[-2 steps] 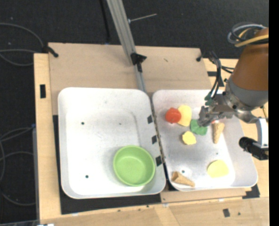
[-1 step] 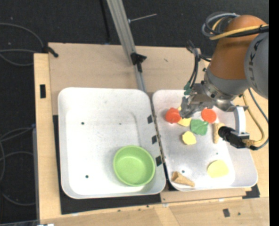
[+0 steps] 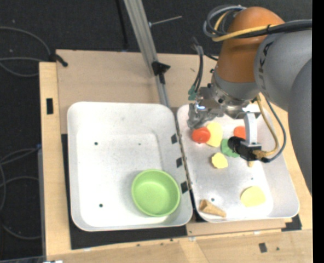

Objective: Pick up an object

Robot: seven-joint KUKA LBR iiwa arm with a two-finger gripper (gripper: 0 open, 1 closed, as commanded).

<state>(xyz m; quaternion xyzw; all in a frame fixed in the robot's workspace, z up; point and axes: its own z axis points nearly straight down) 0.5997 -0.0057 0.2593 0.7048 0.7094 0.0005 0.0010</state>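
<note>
Surface: tan wooden bench (image 3: 107,75) on a dark floor with loose cables; a metal pole (image 3: 143,34) slants up from behind the bins.
Arm: grey with an orange band (image 3: 244,43), reaching in from the right over the right bin's far end.
Left bin (image 3: 96,130): white and shallow; holds one green bowl (image 3: 155,193), upright, near its front right corner.
Right bin (image 3: 271,201): white and shallow, touching the left bin; holds the small items listed below.
Gripper (image 3: 197,116): low over the right bin's far left corner, just above the red-orange piece; whether anything sits between its fingers cannot be told.
Red-orange piece (image 3: 201,135): touching a pale yellow piece (image 3: 214,133) on its right.
Yellow disc (image 3: 253,196): near the front right.
Small yellow piece (image 3: 219,160): mid-bin.
Green piece (image 3: 228,146): partly behind a black cable fitting (image 3: 244,147).
Tan wedge (image 3: 211,207): at the front edge.
Small red piece (image 3: 239,131): beside the arm's cables.
</note>
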